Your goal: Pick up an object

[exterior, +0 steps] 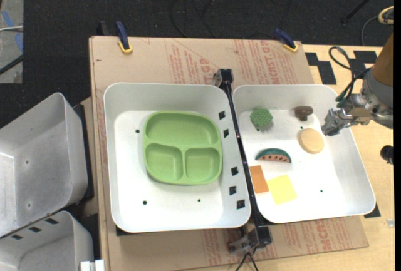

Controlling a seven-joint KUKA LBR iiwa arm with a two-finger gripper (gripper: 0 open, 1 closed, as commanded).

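Note:
The right bin (351, 198) holds a green bumpy ball (261, 117), a small brown piece (303, 112), a round beige piece (311, 141), a watermelon slice (274, 156), an orange flat block (259, 179) and a yellow square (281, 189). My gripper (332, 122) hangs at the right bin's right rim, just right of the beige piece and the brown piece. I see nothing held in it.
The left bin (125, 201) carries a green divided plate (183, 148). A black divider (237, 157) runs between the two bins. Grey tubs (37, 163) stand off the bench at the left. Cables lie on the floor behind the bench.

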